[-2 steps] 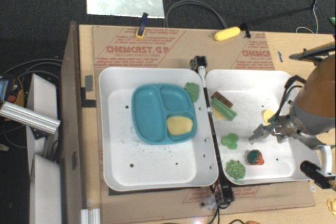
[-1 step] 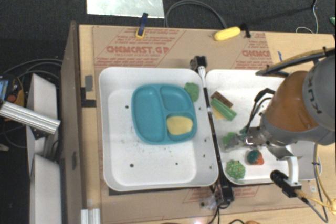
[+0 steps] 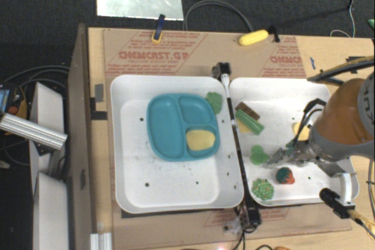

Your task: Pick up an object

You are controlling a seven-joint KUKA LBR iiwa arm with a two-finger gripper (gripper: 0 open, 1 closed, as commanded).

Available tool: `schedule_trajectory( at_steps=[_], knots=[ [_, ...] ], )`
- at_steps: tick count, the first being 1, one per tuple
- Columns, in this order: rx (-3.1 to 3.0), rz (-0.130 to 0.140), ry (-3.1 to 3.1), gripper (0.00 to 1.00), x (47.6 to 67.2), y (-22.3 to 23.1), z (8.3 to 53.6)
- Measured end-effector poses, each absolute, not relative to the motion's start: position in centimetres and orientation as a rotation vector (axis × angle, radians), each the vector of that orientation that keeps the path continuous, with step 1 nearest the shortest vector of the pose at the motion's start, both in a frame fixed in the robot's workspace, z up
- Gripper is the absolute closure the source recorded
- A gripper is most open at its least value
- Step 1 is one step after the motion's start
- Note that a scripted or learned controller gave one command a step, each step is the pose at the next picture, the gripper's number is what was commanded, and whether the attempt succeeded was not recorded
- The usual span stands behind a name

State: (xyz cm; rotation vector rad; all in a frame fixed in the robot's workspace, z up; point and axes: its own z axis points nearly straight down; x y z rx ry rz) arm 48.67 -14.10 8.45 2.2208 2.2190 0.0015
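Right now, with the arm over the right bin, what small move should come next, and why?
Probably lower the gripper a little toward the small green rounded piece just off its tip. Nothing shows between its fingers, and that piece lies apart from the red-and-green ball.

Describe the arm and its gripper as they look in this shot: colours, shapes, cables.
The arm is bulky and rounded, with a broad orange band above a grey wrist section. A thin black cable loops off its left side near the wrist. The gripper is a slim dark metal assembly jutting out from the wrist. A black cylindrical part and a white bracket sit beside the wrist, lower down in the picture.
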Motion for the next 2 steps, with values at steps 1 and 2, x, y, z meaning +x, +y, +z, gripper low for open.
schedule_trajectory(
  at_steps=[1,2],
  knots=[
    [2.206,0.008,2.215,0.0,55.9,-18.8,15.8],
    [2.214,0.0,2.236,0.0,53.5,-9.1,11.4]
  ],
)
